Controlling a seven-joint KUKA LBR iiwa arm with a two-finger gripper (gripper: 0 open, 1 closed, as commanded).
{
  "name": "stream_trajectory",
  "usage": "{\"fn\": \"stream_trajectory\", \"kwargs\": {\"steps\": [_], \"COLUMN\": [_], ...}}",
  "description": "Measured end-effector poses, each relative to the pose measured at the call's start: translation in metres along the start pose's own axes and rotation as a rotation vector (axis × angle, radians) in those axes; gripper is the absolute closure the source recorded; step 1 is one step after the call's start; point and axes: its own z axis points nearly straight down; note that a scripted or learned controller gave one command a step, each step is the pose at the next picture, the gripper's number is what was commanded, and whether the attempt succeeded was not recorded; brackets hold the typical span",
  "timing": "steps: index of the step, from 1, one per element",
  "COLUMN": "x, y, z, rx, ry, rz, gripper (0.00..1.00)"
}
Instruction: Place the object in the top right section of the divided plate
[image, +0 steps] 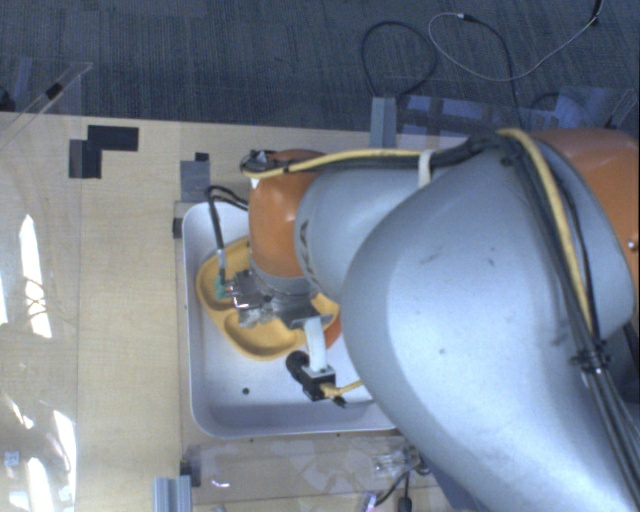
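Plate (222, 300) yellow, in bin (215, 400) | arm (450, 300) covers most | orientation n/a

Arm (470, 300) over yellow plate (225, 300) in bin (215, 400)

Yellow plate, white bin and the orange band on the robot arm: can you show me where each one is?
Yellow plate (258, 345): camera view, on its lower rim, below the wrist.
White bin (215, 395): camera view, on its bare floor near the lower left corner.
Orange band (272, 228): camera view, on its left side, above the wrist.
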Motion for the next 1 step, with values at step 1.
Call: {"fn": "stream_trajectory", "kwargs": {"steps": [1], "x": [-0.0009], "y": [-0.0087], "z": [-0.0020], "rx": [-0.022], "ry": [0.013], "rz": [0.238], "gripper": [1.00]}}
